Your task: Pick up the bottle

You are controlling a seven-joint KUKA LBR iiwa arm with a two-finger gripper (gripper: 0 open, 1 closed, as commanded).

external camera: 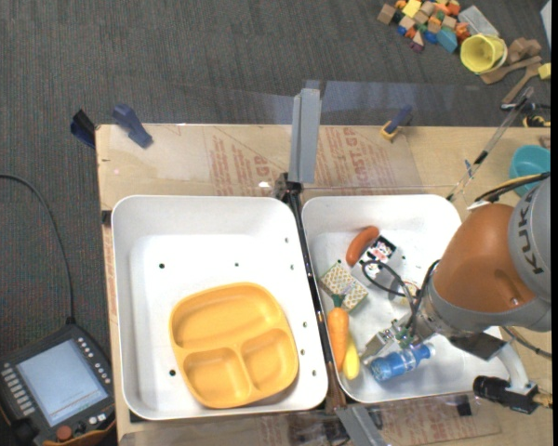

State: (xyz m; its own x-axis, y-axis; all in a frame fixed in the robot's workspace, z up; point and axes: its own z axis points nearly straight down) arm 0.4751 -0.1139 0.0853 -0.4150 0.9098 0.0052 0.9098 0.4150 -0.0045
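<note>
A clear bottle with a blue label (pixel 402 361) lies on its side near the front of the right bin (pixel 428 208). My gripper (pixel 389 337) hangs just above the bottle's left end, close to it or touching it. The grey arm with its orange band (pixel 484 263) comes down from the right and covers the bin's right part. Nothing shows as lifted.
Left of the bottle lie an orange carrot (pixel 338 334) and a small yellow piece (pixel 352 361). Farther back are a patterned block (pixel 344 286), a red sausage (pixel 362 244) and a black-and-white card (pixel 381 252). The left bin (pixel 144 240) holds a yellow divided plate (pixel 232 342).
</note>
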